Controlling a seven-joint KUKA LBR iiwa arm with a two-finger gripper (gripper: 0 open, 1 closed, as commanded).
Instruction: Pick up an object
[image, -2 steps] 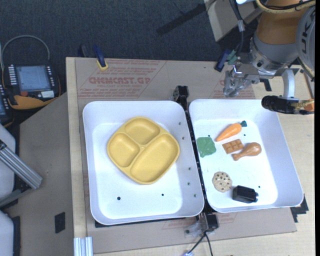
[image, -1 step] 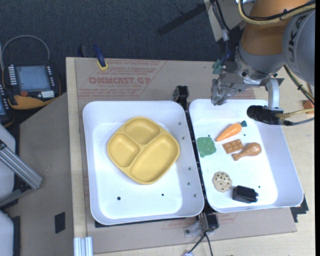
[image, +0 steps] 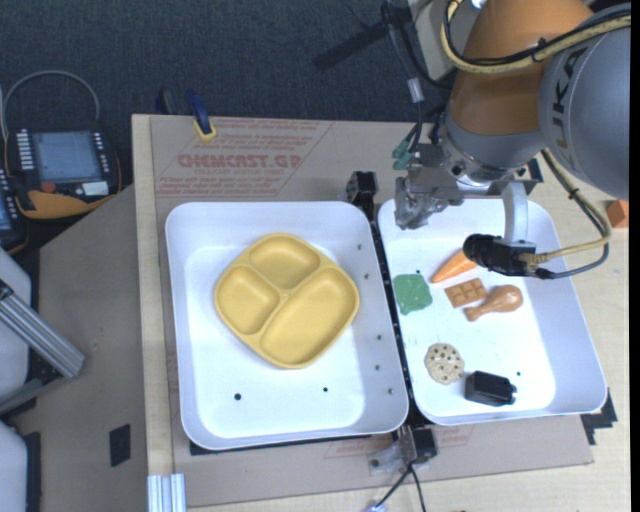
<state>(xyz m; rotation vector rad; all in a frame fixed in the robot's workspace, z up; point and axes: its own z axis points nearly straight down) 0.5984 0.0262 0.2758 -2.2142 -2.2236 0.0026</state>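
Note:
My gripper (image: 416, 212) hangs over the far left corner of the right bin (image: 570, 345), pointing down, with nothing visibly in it. Below it in that bin lie a green flat piece (image: 411, 293), an orange wedge (image: 452, 267), a brown waffle square (image: 464, 294) and a tan drumstick (image: 495, 301). Nearer the front are a speckled cookie (image: 443, 362) and a small black block (image: 489, 387). The green piece is the closest object to the gripper, a short way toward the front.
The left bin (image: 200, 380) holds a yellow divided plate (image: 285, 298). A black cylinder with a cable (image: 497, 253) hangs from the arm beside the orange wedge. The bins' raised rims meet in the middle. A handheld controller (image: 60, 165) lies off the bench at far left.

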